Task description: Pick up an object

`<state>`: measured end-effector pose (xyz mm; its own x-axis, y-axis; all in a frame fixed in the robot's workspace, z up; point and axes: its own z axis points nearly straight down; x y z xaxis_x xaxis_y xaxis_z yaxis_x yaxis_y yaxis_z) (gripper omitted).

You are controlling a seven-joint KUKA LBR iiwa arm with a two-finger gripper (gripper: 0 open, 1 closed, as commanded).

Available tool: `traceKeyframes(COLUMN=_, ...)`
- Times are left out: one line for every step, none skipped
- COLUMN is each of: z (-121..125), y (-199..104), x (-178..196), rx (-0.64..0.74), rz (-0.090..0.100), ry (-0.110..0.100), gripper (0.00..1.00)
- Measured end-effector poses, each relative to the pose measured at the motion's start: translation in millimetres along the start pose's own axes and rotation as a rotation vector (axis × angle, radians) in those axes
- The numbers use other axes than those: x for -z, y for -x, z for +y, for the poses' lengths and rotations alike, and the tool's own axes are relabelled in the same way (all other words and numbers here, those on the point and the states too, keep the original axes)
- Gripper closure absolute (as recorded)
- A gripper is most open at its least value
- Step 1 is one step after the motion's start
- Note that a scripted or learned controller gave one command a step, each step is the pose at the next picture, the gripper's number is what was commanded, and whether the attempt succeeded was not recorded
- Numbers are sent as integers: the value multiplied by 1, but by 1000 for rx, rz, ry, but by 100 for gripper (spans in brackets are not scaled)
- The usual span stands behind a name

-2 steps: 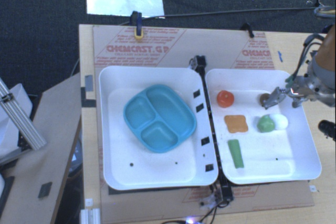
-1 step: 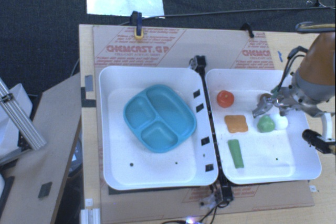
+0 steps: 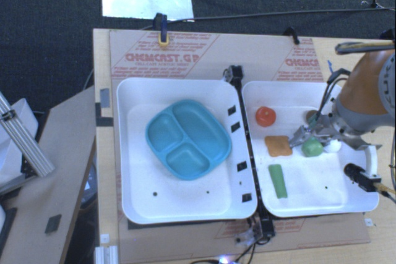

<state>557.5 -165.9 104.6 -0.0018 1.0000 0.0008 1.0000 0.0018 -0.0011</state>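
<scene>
The right bin [image 3: 322, 204] holds a red round object [image 3: 265, 115], a flat orange piece [image 3: 278, 145], a long green piece [image 3: 278, 180] and a small green lump [image 3: 312, 148]. A small white object [image 3: 334, 146] lies just right of the lump. My gripper [image 3: 307, 135] hangs low over the bin, right above and touching or nearly touching the green lump, with the orange piece just to its left. The arm's orange-banded wrist [image 3: 366, 93] covers the bin's far right part.
The left bin [image 3: 133, 151] carries a blue divided plate [image 3: 187, 139]. A black ridge with clips [image 3: 242, 151] separates the two bins. A black fitting [image 3: 362, 176] on the arm overhangs the right bin's right rim.
</scene>
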Motion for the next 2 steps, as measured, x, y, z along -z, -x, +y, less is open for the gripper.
traceKeyframes(z=2, y=-1, x=-19, rx=-1, rz=1, ry=5, gripper=0)
traceKeyframes(z=4, y=-1, x=-6, rx=0, rz=1, ry=10, gripper=100)
